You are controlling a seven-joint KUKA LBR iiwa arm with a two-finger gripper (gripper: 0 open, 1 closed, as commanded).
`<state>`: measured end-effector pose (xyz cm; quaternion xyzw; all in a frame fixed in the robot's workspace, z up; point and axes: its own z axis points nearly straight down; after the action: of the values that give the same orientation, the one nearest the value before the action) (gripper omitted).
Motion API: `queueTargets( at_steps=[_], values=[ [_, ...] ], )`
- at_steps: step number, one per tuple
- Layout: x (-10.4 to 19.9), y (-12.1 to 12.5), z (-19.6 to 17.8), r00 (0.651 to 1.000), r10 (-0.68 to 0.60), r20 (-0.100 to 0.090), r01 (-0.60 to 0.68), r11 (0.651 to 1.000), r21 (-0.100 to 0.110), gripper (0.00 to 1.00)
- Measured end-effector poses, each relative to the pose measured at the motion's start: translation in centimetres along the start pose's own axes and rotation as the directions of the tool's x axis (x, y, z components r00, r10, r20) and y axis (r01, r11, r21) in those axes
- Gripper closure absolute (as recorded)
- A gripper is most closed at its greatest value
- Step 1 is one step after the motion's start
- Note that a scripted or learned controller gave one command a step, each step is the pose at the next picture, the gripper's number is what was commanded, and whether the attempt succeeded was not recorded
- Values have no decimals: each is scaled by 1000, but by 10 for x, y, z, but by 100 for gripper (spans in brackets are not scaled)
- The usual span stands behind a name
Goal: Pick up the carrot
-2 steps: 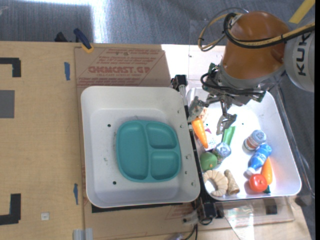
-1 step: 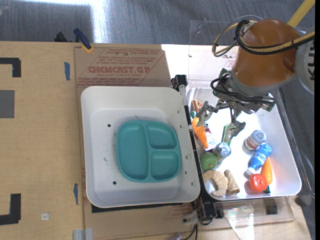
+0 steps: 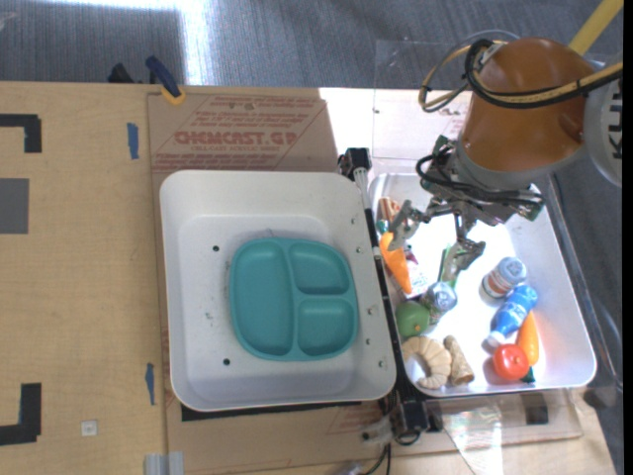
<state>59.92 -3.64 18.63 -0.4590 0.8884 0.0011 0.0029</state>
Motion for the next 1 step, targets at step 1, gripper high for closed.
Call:
queueTargets(
  at_steps=[1],
  values=[
    [0, 0, 0, 1000, 0, 0, 0, 1000, 0, 0]
  ],
)
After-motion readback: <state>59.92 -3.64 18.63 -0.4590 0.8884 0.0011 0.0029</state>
